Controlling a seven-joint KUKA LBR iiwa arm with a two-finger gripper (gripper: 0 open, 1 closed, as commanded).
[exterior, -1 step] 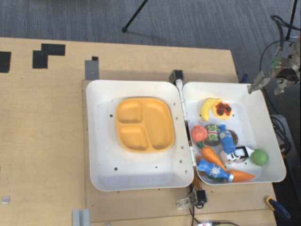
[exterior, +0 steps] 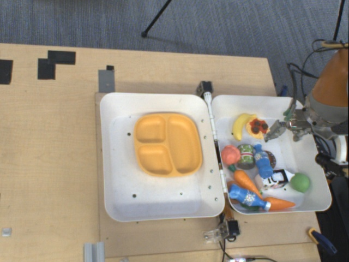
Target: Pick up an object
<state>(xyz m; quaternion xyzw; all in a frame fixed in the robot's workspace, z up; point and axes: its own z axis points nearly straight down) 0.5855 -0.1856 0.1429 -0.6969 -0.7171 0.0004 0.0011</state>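
1. Camera view from above: we see two white bins side by side on the bench, the left bin [exterior: 117, 201] holding an orange divided plate [exterior: 165, 144].
2. We find the candidate objects in the right bin [exterior: 322, 198]: a banana [exterior: 240, 125] near the back, with a small red-and-yellow item [exterior: 257, 127] just beside it.
3. Toward the front we see a red ball [exterior: 230, 155], a dark can [exterior: 246, 154], a blue bottle [exterior: 264, 164], two carrots [exterior: 246, 181] and a green ball [exterior: 300, 182], crowded close together.
4. We see the gripper [exterior: 284, 125] over the back right part of that bin, right of the banana.
5. We see nothing between its fingers; whether the jaws are spread or closed, we cannot tell.
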